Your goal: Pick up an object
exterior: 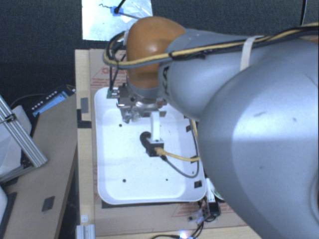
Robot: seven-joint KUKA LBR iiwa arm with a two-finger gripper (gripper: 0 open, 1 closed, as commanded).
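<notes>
Your gripper (137, 114) hangs over the white bin's (129, 185) far end, can't tell if it's open. Dark specks (124, 180) in the bin look weightless, too tiny to pinch.

Even overhead light, moderately bright; white bin (114, 183) nearly blown out, gripper (133, 112) murky against it, glare on foil sheet (107, 16), close grey arm (259, 128) out of focus.

bench (83, 148) | carries white bin (124, 156) | bin lies flat
</notes>
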